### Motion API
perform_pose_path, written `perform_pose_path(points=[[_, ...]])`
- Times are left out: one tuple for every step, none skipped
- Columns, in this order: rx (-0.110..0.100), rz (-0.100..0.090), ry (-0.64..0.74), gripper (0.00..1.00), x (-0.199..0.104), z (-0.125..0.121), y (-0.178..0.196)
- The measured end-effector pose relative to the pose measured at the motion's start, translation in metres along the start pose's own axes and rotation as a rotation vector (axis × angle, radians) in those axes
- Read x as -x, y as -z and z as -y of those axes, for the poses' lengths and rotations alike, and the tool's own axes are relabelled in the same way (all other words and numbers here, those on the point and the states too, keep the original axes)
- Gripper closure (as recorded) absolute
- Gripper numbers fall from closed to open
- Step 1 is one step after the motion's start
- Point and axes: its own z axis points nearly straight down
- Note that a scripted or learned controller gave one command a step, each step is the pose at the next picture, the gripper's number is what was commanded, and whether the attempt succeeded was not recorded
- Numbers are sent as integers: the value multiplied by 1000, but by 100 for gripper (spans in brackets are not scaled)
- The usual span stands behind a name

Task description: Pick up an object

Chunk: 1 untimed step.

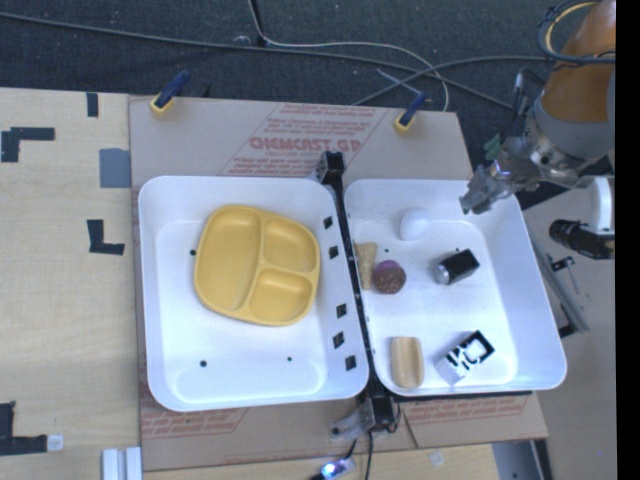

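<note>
Two white bins sit side by side on my bench, on a brown cardboard sheet [300,138] held by two yellow-and-blue clamps [170,90] at its far edge. From my feed, the left bin [165,368] carries a yellow divided plate [257,264], three compartments, lying flat and slightly rotated toward the bin's centre.

Everything I could pick is in the right bin [530,298]. I see a white ball [414,224] toward the far side, near the middle. Just beside the divider lies a small tan wedge [366,264], with a dark purple round object [388,277] touching or nearly touching its right side. A short black cylinder with a silver end [456,267] lies tilted, well to the right of that pair. Along the near edge a tan block [405,360] stands beside a black-and-white patterned object [466,356].

My gripper [478,196] hangs over the far right corner of the right bin, near its rim, with the grey arm and orange band [585,28] rising behind it at the right of the view. It is apart from every object; the white ball is closest. I see nothing held by it, and I cannot tell how far it is open at this angle.
</note>
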Motion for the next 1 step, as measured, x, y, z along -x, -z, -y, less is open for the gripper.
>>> perform_pose_path(points=[[-3,0,0,100,-54,26,-13]])
